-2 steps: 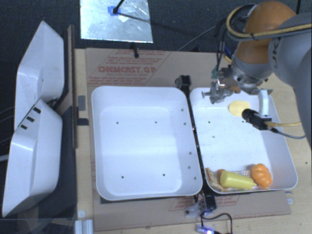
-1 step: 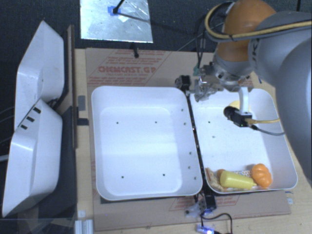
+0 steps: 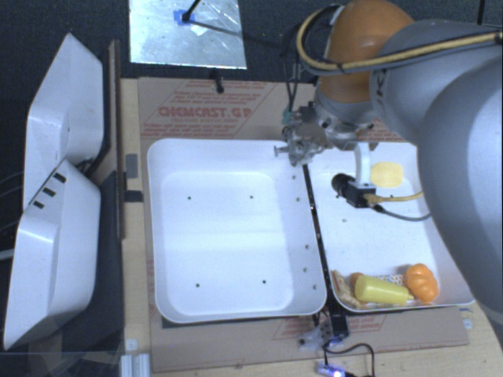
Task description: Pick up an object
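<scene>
Lying nearest the viewer along the near edge of the right bin (image 3: 393, 234) are the yellow cylinder (image 3: 381, 290) and the orange fruit-shaped piece (image 3: 422, 283), while a pale yellow piece (image 3: 387, 174) is sitting toward the far side. Doing the pick well is probably calling for the gripper (image 3: 297, 154) to be moving rightward and centring over one object before descending. Reaching in from the right, the arm (image 3: 428, 93) is hanging over the bins' far shared rim; whether the claw is open or closed cannot be told
</scene>
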You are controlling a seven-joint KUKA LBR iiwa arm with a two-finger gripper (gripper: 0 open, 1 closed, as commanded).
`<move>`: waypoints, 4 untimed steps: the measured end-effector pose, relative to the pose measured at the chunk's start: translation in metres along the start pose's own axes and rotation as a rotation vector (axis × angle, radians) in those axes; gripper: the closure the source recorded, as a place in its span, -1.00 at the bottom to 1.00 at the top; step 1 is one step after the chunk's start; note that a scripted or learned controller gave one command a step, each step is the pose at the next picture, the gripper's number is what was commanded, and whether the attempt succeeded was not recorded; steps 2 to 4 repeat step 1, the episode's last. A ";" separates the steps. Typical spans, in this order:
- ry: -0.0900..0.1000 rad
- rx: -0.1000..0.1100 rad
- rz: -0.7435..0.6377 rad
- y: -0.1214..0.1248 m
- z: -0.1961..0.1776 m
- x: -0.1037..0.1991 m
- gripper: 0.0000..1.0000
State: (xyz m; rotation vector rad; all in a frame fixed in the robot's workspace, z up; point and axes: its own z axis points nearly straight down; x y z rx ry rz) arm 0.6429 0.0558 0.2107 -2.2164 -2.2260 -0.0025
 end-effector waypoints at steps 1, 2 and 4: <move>0.000 0.000 0.000 0.008 0.005 0.049 1.00; 0.000 0.000 0.000 0.008 0.005 0.049 1.00; 0.000 0.000 0.000 0.008 0.005 0.049 1.00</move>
